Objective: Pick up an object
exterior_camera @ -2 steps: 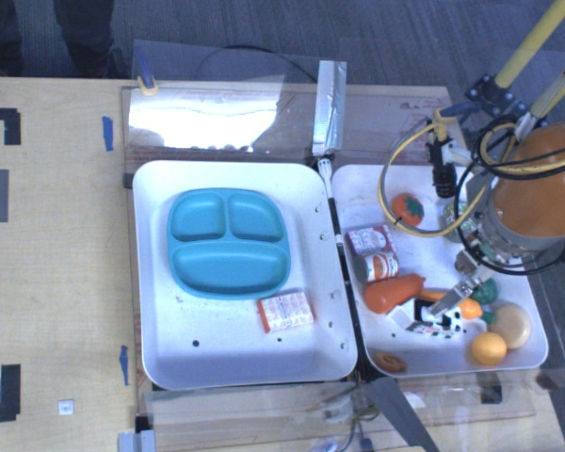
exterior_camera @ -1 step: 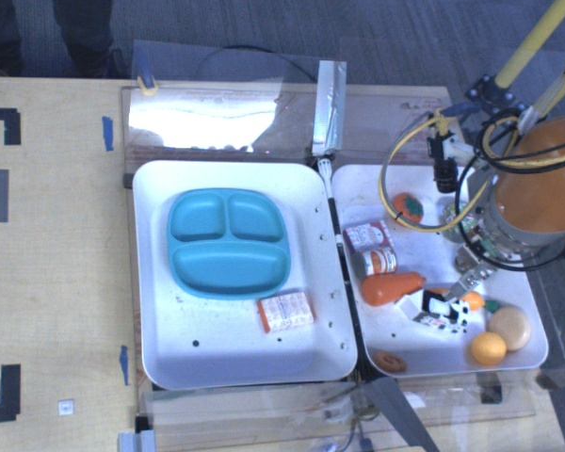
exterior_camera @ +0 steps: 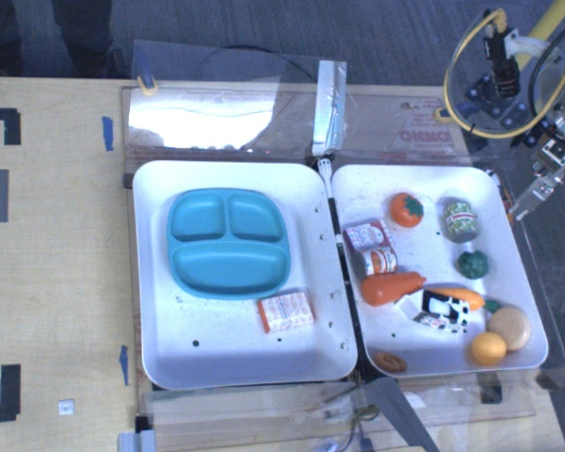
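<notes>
The right bin (exterior_camera: 508,219) holds several small items. An orange tomato-like toy (exterior_camera: 407,209) and a green-and-white can (exterior_camera: 460,219) lie toward the back, with a dark green broccoli piece (exterior_camera: 472,264) below the can. Two small labelled cans (exterior_camera: 373,247) rest against the left wall, just above a red-orange pepper (exterior_camera: 390,288). A black-and-white toy (exterior_camera: 443,311) lies beside a thin carrot (exterior_camera: 457,295). A tan ball (exterior_camera: 510,326), an orange (exterior_camera: 488,348) and a small brown ring (exterior_camera: 390,359) sit near the front.
In the left bin (exterior_camera: 155,281) lie a blue divided plate (exterior_camera: 229,240) and a red-and-white packet (exterior_camera: 286,311). Yellow cables and black hardware (exterior_camera: 497,69) hang beyond the right bin's back corner. A clear plastic sheet (exterior_camera: 226,111) sits behind the bins.
</notes>
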You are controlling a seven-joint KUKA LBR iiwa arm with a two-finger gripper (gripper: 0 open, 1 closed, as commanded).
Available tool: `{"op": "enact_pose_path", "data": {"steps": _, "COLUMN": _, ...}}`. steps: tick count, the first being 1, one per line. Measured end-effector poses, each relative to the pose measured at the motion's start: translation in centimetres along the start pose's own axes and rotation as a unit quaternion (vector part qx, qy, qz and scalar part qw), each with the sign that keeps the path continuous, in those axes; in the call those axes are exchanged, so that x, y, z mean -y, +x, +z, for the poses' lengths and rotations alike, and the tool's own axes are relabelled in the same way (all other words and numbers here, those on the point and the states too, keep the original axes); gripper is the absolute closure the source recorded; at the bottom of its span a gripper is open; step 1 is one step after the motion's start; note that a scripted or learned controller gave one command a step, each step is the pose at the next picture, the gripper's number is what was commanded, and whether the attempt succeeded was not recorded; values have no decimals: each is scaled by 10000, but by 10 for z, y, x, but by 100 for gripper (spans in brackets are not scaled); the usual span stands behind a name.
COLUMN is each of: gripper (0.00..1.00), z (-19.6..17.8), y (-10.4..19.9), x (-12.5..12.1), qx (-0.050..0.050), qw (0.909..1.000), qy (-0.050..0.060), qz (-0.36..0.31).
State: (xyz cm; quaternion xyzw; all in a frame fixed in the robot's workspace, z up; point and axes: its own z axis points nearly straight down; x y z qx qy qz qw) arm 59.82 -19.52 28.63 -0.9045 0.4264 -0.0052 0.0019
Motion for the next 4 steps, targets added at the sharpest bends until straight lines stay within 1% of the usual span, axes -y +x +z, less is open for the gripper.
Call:
{"op": "enact_pose_path", "data": {"steps": 1, "gripper": 100, "z": -45, "y": -12, "x": -13, "qx": 24, "qw": 9984, "qy": -5, "qz": 557}}
{"op": "enact_pose_path", "data": {"steps": 2, "gripper": 100, "z": -53, "y": 28, "x": 8, "qx": 41, "qw": 9999, "qy": -10, "qz": 150}}
{"op": "enact_pose_path", "data": {"steps": 4, "gripper": 100, "z": -75, "y": 28, "x": 11, "qx": 34, "qw": 9998, "qy": 59, "qz": 209}}
